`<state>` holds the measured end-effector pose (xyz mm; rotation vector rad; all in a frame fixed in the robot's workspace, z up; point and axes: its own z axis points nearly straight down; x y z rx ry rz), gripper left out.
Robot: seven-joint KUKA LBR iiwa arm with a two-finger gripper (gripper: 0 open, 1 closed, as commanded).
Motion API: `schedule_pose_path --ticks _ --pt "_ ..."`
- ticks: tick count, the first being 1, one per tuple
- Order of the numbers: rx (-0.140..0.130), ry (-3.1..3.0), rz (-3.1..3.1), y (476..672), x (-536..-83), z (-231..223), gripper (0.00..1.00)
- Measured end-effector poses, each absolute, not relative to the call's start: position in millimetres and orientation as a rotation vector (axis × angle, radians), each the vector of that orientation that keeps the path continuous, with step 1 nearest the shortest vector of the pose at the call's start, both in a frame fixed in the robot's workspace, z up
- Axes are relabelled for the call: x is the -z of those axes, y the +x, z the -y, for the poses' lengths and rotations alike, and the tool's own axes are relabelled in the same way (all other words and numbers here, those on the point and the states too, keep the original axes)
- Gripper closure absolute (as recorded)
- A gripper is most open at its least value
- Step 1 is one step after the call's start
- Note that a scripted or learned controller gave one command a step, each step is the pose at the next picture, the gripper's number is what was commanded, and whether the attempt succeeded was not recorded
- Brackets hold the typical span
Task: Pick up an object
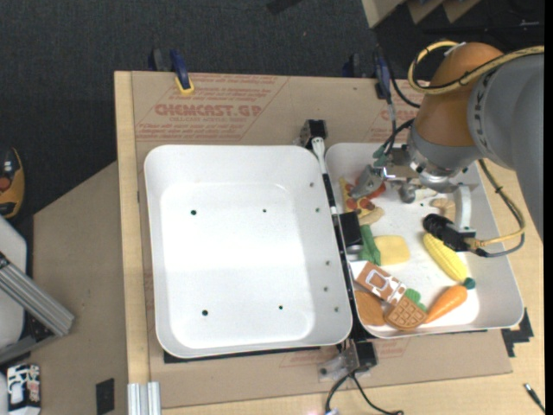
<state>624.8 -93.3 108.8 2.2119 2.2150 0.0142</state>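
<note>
Claw [377, 178] low in right bin [497, 305], grip state unclear, red toy [363, 202] just below it

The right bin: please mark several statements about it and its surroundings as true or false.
1. The toy foods lie in the right bin. True.
2. The carrot lies at the far end of its bin, next to the hand. False: it lies near the front edge, beside the waffle.
3. The arm's hand is over the far part of the right bin. True.
4. The left bin holds the corn cob. False: the corn cob lies in the right bin.
5. The yellow block lies between the green piece and the corn cob. True.
</note>
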Motion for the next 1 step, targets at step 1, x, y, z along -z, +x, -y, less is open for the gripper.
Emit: schedule_pose_path --ticks 1 --pt "-0.004 2.22 -2.217 621.6 -112.9 93.5 1.0"
